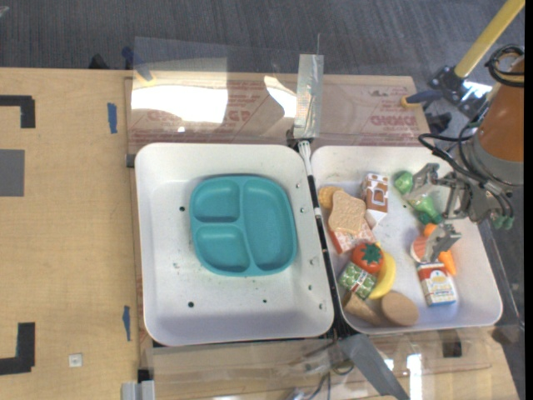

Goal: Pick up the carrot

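- Floor [250, 11]: dark grey carpet with a fine weave, across the top of the view.
- Worktop [62, 223]: pale wood-coloured board, filling the left side and running on under the bins.
- Black angular marks [21, 111] on the board near the left edge, upper and lower; blue tape strips [112, 117] beside them.
- Clear plastic sheet [216, 107] with red lettering lies behind the bins; a bright glare of overhead light falls on it.
- Narrow shiny upright panel [309, 94] stands behind the gap between the bins.
- Lighting even, shadows soft.
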You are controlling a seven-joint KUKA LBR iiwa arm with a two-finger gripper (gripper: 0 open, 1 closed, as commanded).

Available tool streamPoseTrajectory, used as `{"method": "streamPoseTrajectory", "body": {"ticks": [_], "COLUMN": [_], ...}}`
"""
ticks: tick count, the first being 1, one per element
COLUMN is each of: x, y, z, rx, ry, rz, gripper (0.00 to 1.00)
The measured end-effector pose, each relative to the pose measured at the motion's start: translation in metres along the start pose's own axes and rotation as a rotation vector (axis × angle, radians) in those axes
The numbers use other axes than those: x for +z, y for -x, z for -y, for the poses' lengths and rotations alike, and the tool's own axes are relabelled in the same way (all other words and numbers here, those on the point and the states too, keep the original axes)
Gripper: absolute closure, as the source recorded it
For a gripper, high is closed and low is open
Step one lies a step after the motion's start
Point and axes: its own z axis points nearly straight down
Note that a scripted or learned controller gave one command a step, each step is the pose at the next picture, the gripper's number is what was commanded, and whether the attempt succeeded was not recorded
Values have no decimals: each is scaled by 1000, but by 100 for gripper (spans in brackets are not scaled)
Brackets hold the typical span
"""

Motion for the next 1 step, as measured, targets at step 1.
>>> {"method": "streamPoseTrajectory", "body": {"ticks": [1], "x": [101], "y": [10], "z": [59], "rx": [-162], "ry": [-5], "rz": [14], "gripper": [0]}}
